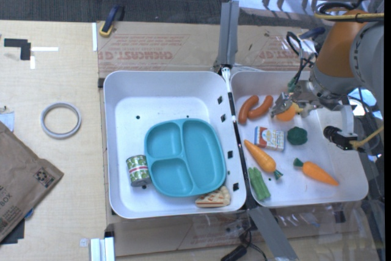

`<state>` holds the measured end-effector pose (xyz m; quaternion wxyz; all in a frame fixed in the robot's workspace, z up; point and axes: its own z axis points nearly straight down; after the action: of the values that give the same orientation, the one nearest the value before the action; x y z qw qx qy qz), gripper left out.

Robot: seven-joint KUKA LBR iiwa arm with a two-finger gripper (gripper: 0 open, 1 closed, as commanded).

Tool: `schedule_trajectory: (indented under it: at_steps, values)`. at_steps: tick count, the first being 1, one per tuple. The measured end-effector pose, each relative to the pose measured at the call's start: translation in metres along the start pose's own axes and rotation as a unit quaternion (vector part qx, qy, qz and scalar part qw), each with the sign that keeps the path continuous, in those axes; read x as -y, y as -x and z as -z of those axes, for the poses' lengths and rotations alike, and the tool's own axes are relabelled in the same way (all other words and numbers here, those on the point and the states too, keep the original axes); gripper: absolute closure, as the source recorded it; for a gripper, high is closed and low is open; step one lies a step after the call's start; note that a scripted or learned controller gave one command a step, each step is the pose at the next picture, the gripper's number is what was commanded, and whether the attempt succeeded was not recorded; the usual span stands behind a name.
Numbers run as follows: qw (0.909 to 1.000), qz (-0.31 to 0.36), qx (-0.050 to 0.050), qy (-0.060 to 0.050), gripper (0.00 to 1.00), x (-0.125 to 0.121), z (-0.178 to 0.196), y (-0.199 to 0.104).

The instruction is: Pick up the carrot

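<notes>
Right bin (pixel 342 192): your gripper (pixel 286 108) pinches something orange, while both carrots (pixel 261 157) lie below it, long axes slanting down-right.

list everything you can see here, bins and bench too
carrots: 2, orange with green tops, right bin, one by the centre divider, the other near the front right
sausages: 2, red-orange, right bin, back left
small carton: 1, white with red and blue, right bin, middle
round green item: 1, dark green, right of the carton
green vegetable: 1, right bin, front left corner
divided plate: 1, teal, left bin
can: 1, green label, left of the plate
sandwich-like piece: 1, tan, in front of the plate
bins: 2, white, side by side
tape ring: 1, pale, bench left
gripper: 1, over the right bin's back, by an orange item
</notes>
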<state>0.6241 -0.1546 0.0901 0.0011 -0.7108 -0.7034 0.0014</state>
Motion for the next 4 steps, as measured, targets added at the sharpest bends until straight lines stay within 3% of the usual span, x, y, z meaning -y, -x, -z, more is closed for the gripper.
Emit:
schedule_trajectory:
  at_steps: [1,2,3,4]
  values:
    - [1.0,0.0,0.0,-0.002,1.0,0.001,0.007,0.0]
    - [0.9887,-0.15,0.0,-0.001,1.0,0.039,0.098,-0.039]
    - [0.9875,-0.158,0.0,-0.001,1.0,0.019,0.099,-0.092]
    - [0.9563,-0.292,0.001,-0.001,1.0,-0.001,0.127,-0.132]
